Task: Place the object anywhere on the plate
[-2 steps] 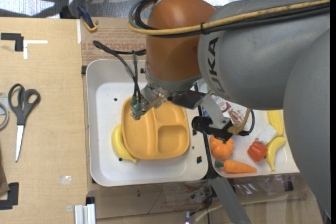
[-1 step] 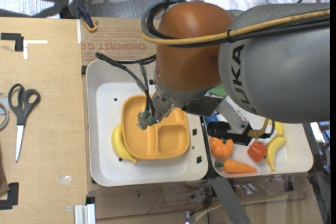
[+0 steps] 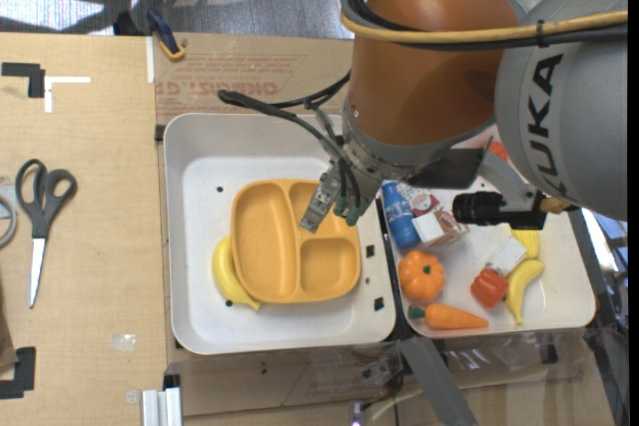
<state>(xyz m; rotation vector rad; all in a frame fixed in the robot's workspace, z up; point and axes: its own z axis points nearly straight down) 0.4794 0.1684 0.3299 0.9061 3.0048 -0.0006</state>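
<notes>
Plate in left bin, pincer over its rim

Plate (image 3: pixel 266 244) is yellow, has three compartments, and lies in the left bin (image 3: pixel 196 200), towards that bin's right side. All three compartments show bare yellow.

Nearest the camera in the right bin (image 3: pixel 555 316) lies a carrot (image 3: pixel 456 317) along the front wall. Just behind it sit an orange pumpkin (image 3: pixel 421 276) and a red pepper (image 3: pixel 488 286), with a yellow banana (image 3: pixel 526 286) beside the pepper. In the left bin a second banana (image 3: pixel 227 276) curves along the plate's left edge, touching it and partly tucked beneath it.

Further back in the right bin a white block (image 3: pixel 505 252) lies next to the pepper. A blue bottle (image 3: pixel 402 219) and a white carton (image 3: pixel 437 222) lie close together by the wall between the bins.

Above the plate's right rear edge hangs the pincer (image 3: pixel 332 203), tilted, with cables trailing from it. I cannot tell whether it is apart or together, nor whether it carries anything. The arm (image 3: pixel 559 105), its orange band broad in the view, covers the rear of the right bin.

Behind the left bin lies brown cardboard (image 3: pixel 250 75). Scissors (image 3: pixel 40 205) rest on the wooden table (image 3: pixel 90 294), well apart from the bins.
</notes>
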